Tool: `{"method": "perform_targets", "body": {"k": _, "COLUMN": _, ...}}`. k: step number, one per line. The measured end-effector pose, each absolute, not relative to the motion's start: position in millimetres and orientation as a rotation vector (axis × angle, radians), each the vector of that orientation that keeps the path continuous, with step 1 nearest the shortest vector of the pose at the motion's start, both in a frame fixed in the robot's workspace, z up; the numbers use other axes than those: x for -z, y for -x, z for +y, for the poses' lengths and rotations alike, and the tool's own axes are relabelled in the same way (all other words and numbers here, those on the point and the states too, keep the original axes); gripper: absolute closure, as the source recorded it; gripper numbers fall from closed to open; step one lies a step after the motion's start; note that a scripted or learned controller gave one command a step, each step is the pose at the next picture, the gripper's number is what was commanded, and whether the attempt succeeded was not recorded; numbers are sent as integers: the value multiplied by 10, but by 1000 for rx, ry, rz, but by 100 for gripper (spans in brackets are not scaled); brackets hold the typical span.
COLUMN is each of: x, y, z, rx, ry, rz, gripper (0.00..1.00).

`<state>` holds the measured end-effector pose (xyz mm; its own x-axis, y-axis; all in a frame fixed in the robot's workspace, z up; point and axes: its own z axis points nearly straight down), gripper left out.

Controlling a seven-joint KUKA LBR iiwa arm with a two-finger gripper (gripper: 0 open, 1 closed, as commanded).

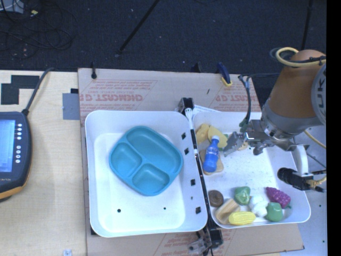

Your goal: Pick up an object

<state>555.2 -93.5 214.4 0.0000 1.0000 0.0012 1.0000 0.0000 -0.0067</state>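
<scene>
The right bin [266, 167] holds several toy items. A blue bottle [211, 154] lies by its left wall, next to yellow pieces [205, 133]. Along the front sit a brown disc [216, 198], a green pepper [242, 194], a yellow corn cob [241, 217], a white piece [258, 204] and purple grapes [278, 197]. My gripper [245, 144] hangs over the bin's upper middle, just right of the bottle. Its fingers are spread apart with nothing between them.
The left bin [101, 196] contains a blue divided plate [145, 160]. A black divider with clips [193, 159] runs between the bins. A handheld pendant [10, 148] lies at the far left of the bench. A black part [292, 178] juts in over the right bin's edge.
</scene>
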Motion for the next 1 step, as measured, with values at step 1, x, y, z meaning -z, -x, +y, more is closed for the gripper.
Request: {"method": "perform_targets", "body": {"k": 1, "x": -867, "y": -4975, "z": -834, "rx": -4, "ry": 2223, "rz": -2217, "gripper": 0}}
